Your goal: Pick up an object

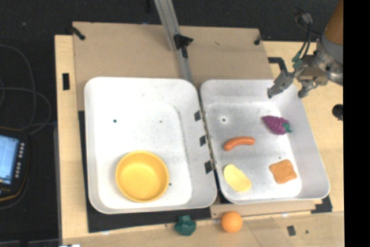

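The tool (292, 85) hung at the upper right corner of the right bin (231, 95), its two fingers spread apart with nothing between them. One finger (277, 87) reached over the bin's top right rim; the other sat just outside the edge. The arm (332, 37) came in from the right, its orange band visible near the frame's edge.

Inside the right bin lay four things, all apart from each other. A purple bunch of grapes (276, 124) sat nearest the tool, below it and toward the right wall. An orange-red sausage (239, 143) lay near the middle. A pale yellow piece (236, 178) rested at the lower left, and an orange-brown square piece (282, 172) at the lower right.

The left bin (139, 101) held a yellow bowl (141, 176) upright in its lower part.

On the counter (66, 124), just below the bins' front edge, sat an orange ball (231, 221) and, beside it to the left, a small green thing (185, 225).
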Tool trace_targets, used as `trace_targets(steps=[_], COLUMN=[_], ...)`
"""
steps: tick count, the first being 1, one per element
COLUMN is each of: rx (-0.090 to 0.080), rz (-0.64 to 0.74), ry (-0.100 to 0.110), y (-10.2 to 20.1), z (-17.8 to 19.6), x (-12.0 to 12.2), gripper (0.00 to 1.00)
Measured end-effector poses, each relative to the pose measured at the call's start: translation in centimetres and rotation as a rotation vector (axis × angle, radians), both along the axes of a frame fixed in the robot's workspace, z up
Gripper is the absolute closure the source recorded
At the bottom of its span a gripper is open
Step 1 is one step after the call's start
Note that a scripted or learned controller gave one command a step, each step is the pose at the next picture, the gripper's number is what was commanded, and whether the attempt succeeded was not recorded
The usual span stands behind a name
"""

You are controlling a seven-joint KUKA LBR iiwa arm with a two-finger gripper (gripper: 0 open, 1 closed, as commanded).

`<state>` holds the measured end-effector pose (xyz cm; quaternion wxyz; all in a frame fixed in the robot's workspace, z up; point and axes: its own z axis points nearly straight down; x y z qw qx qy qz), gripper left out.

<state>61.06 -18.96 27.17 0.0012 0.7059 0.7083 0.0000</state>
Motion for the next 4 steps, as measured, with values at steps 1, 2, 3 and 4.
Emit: trace_targets(steps=[1,2,3,4], rx=[0.000,0.000,0.000,0.000], rz=[0.000,0.001,-0.003,-0.003], ry=[0.000,0.005,0.007,0.005], y=[0.0,0.7,0.2,0.1], z=[0.0,-5.1,-11.3,-16.5], x=[0.0,0.5,0.6,0.5], gripper=[0.00,0.00,0.00,0.00])
